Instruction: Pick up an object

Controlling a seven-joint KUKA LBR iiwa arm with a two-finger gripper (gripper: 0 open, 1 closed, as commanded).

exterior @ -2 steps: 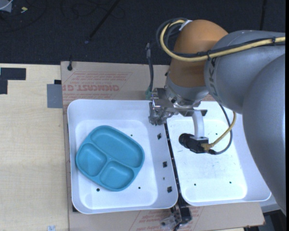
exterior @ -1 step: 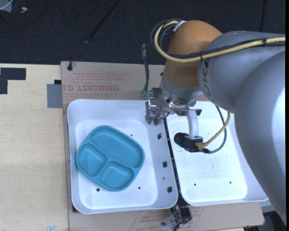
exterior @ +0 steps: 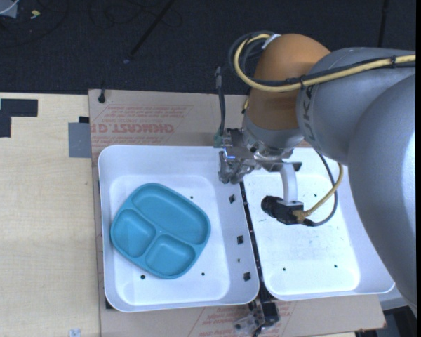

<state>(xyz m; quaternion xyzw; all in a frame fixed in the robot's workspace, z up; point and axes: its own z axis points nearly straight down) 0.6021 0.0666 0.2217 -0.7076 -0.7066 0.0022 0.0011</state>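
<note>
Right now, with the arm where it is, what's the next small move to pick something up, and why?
Probably shift the gripper left and toward the blue divided plate in the left bin. The gripper sits over the divider between the bins, while the plate lies apart from it.

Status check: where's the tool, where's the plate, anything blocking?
Tool over the divider between bins. Blue divided plate flat in left bin, untouched. Nothing on top of it.

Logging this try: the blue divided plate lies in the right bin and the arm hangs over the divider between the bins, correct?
Not quite. The camera view shows the blue divided plate lying in the left bin, not the right bin. The arm does hang over the divider.
</note>
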